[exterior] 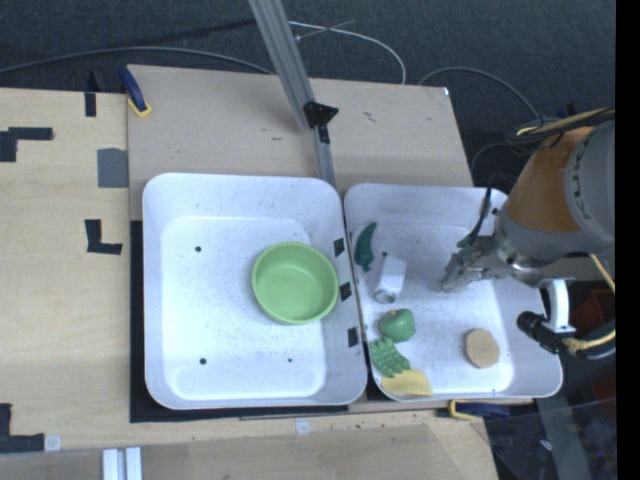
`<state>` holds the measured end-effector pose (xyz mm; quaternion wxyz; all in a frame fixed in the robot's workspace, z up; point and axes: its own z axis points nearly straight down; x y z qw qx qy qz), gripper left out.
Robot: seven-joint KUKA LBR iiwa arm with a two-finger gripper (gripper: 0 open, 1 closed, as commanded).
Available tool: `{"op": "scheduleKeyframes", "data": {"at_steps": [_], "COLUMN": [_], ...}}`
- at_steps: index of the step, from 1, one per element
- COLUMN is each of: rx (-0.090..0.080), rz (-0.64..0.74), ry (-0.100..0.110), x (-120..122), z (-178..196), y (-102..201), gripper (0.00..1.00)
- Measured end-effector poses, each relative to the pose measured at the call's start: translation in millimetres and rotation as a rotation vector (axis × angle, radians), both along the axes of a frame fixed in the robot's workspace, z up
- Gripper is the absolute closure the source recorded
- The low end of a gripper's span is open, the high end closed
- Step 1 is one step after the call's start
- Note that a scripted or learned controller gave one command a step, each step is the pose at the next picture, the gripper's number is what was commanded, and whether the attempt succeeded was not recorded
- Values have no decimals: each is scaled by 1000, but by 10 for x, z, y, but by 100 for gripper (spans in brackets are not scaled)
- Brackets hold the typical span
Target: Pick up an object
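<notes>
My gripper (458, 277) hangs low over the right bin (440, 208), near its middle right, with nothing visible between its fingers. To its left lie a small white cup (388, 279) on its side and a dark green curved piece (365, 244). Below those sit a green apple-like object (398, 325), a green ridged toy (388, 357) and a yellow piece (413, 383) at the bin's front edge. A tan round object (482, 348) rests in the bin's front right, just below the gripper. The left bin (190, 298) holds a light green bowl (294, 283).
A grey pole (285, 58) slants down from the top to the gap between the bins. Cables (380, 48) trail over the dark floor behind the bench. A blue and yellow clamp (134, 92) sits at the board's far left corner.
</notes>
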<state>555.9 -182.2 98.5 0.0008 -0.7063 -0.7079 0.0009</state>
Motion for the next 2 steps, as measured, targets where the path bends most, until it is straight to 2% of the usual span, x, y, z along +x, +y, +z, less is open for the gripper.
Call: {"op": "scheduleKeyframes", "data": {"at_steps": [2], "rx": [-2], "rz": [-1], "ry": [-6], "x": [122], "z": [1019], "y": [-105], "gripper": [100]}}
